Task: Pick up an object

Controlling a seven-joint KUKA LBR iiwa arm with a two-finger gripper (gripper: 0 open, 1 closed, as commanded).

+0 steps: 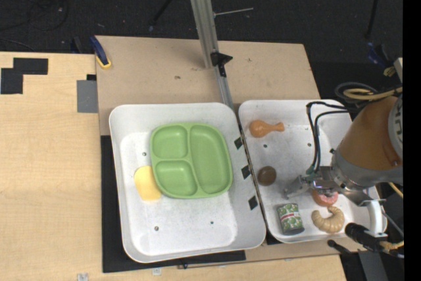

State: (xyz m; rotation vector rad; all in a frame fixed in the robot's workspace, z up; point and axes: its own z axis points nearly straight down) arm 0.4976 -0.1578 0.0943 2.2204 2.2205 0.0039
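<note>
From above, the arm [371, 141] reached in from the right edge over the right bin [289, 116], its gripper [322, 189] low at the lower right, just above a pink object [323, 197]; whether it was clenched could not be told. A croissant [328, 219] lay just below, a green can [289, 218] to its left, a brown ball [266, 175] and an orange drumstick [264, 128] farther up. The left bin [131, 116] held a green divided plate [191, 160] and, touching its lower-left edge, a yellow piece [147, 183].

Right bin [253, 116]: orange drumstick-shaped piece [265, 128] near far edge; brown round piece [266, 175] mid-left; green can [289, 218] upright near front; tan croissant [328, 220] beside can; pink item [324, 196] partly hidden under pincer [320, 185].
</note>
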